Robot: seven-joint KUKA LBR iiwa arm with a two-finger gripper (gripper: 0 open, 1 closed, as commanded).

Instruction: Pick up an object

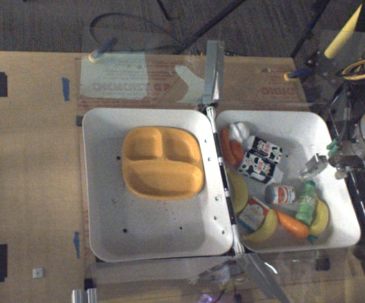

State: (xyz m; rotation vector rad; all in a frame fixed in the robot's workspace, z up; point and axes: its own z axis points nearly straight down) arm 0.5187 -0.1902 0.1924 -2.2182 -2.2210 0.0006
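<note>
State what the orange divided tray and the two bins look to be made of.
Orange divided tray: probably moulded plastic, matte, with smooth rounded compartments and even colour. Left bin and right bin: likely thin white plastic, slightly glossy, with rounded corners and soft highlights; the look alone cannot confirm it.
</note>
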